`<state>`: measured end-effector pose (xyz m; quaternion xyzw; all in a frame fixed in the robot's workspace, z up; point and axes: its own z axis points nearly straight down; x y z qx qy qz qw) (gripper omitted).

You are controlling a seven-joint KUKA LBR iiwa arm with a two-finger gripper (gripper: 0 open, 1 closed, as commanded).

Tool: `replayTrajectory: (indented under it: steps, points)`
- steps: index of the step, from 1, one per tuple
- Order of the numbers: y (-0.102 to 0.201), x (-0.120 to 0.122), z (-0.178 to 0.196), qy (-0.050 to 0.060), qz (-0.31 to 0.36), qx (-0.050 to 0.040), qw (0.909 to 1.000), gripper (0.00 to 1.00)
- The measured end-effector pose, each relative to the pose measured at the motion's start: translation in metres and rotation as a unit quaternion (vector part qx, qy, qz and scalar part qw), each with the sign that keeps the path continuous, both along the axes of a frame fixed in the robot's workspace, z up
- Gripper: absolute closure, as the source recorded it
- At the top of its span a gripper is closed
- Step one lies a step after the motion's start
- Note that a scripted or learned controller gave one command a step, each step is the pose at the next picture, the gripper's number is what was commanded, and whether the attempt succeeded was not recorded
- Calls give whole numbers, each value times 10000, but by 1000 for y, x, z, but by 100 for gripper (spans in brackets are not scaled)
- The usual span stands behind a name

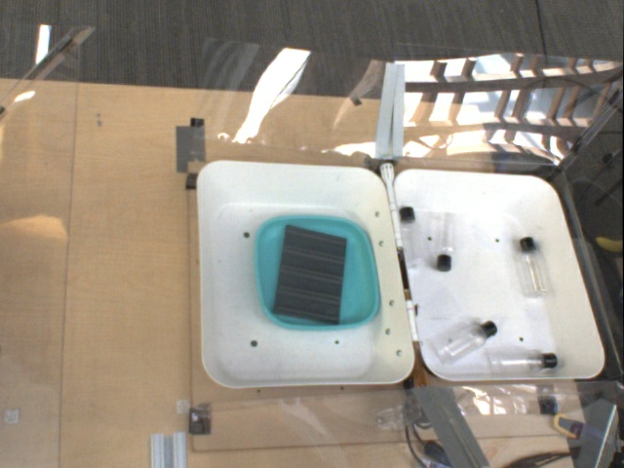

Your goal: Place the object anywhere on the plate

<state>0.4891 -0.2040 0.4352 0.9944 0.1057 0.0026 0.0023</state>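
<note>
The dark ribbed block (311,274) is lying flat on the teal plate (365,281) in the left bin (224,349); clear vials (531,266) are sitting scattered in the right bin (575,349).

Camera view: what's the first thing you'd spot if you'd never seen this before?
The bright teal plate in the middle of the left bin jumps out first, with a dark ribbed block lying flat on it. Next come the clear little vials with black caps scattered in the right bin.
</note>
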Motion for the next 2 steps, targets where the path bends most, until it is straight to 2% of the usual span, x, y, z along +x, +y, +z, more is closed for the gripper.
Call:
replayTrajectory:
  steps: [2]
  points:
    - [0,0,0,-3,1,0,10000,0]
